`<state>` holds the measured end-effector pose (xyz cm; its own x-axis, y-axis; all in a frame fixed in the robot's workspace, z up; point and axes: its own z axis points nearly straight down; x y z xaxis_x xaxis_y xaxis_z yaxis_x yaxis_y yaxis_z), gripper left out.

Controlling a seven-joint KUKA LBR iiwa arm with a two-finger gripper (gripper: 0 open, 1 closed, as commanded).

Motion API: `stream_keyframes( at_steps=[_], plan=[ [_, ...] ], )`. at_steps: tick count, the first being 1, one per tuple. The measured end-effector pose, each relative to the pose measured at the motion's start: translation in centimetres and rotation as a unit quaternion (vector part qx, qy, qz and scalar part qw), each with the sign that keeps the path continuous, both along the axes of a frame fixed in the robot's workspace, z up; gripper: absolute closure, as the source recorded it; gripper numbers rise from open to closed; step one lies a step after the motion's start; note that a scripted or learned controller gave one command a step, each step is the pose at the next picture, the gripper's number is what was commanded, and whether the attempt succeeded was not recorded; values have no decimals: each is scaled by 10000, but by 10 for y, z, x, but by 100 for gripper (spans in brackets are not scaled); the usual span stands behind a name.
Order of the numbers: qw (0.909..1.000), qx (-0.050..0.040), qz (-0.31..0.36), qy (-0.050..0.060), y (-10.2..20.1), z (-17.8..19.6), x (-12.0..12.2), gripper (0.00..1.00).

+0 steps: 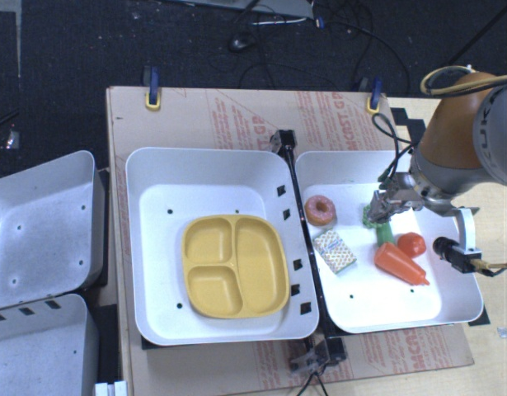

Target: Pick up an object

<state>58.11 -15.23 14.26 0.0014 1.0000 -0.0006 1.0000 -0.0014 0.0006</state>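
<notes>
The right bin (352,299) holds a pink frosted donut (320,210), a small checkered white packet (335,251), an orange carrot (401,263), a red tomato (411,243) and a green object (383,228). My gripper (383,209) hangs low over the green object, near the bin's middle right, and covers part of it. The arm comes in from the right, its orange band above the wrist. The donut lies left of the gripper, apart from it.
The left bin (154,246) bears a yellow divided plate (235,265). A black divider (301,246) runs between the two bins. White trays (39,221) sit off the bench at the left. Cables lie on the dark floor behind.
</notes>
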Motion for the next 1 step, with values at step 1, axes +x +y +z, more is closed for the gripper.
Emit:
stream_keyframes(
  at_steps=[1],
  plan=[
    [10000, -9, 15, -31, -5, 63, 3, 100]
  ],
)
